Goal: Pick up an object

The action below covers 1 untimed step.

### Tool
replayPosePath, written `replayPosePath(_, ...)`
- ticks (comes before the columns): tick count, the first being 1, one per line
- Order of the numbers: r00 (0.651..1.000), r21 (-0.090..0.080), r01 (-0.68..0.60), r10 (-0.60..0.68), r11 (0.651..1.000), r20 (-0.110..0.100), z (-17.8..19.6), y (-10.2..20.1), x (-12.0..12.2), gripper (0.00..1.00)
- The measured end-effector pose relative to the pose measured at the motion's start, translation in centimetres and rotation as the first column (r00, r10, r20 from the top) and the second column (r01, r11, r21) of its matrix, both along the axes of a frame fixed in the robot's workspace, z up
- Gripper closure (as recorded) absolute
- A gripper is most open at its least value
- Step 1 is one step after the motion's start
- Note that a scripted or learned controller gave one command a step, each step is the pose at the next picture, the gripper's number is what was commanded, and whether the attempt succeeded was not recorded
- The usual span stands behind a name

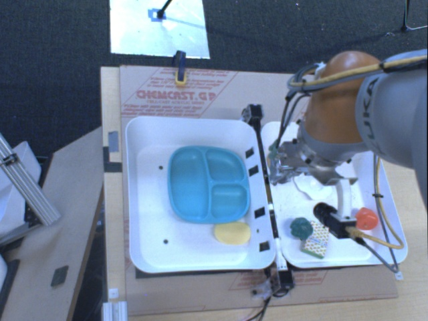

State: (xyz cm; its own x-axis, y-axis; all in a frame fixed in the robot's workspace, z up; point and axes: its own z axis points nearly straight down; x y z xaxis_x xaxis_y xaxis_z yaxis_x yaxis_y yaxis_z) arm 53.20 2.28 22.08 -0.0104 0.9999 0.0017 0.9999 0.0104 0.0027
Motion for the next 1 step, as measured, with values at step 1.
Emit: replayPosePath(1,1.000,0.000,0.000,0.000,1.000,-0.001,1.07,5.02,-0.29,1.00)
